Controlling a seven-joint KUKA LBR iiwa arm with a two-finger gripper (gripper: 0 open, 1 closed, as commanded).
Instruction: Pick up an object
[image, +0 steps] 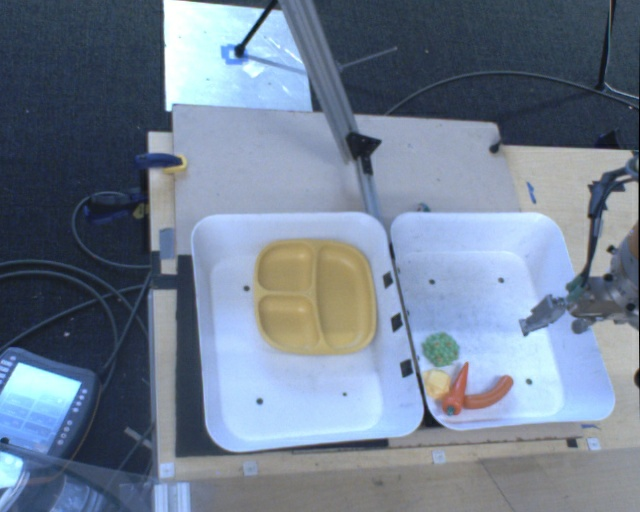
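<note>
An object is yet to be lifted: nothing is seen between the fingers of the hand (535, 320), which is poised over the right edge of the right bin (480, 235), well apart from the toys. Whether it is spread or pressed together cannot be told. The sausage (490, 392), carrot (458, 388), green piece (440, 348) and yellow piece (437, 382) are clustered in that bin's near-left corner. The yellow divided plate (316, 296) is left in the left bin (230, 330).

My one camera sits fixed high above the tabletop (300, 160), looking down at a slant. It stands well back, taking in both bins left of the end effector (535, 318).
</note>
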